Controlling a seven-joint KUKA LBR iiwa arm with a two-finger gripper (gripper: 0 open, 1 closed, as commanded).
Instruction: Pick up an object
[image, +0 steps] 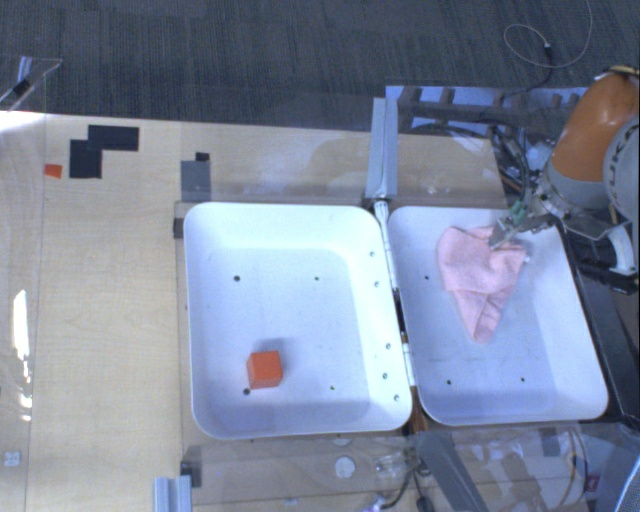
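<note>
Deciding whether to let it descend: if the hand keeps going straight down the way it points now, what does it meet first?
Most likely the crumpled pink cloth: the hand sits at the cloth's upper right corner in the right white bin. Height above it is unclear from this slanted view.

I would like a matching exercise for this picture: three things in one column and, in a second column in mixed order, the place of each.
Things:
1. orange block
2. pink cloth
3. gripper

Places:
A. at the upper right corner of the cloth
B. in the left bin, near its front
C. in the right bin, in its upper half

Pairs: 1-B, 2-C, 3-A
</note>
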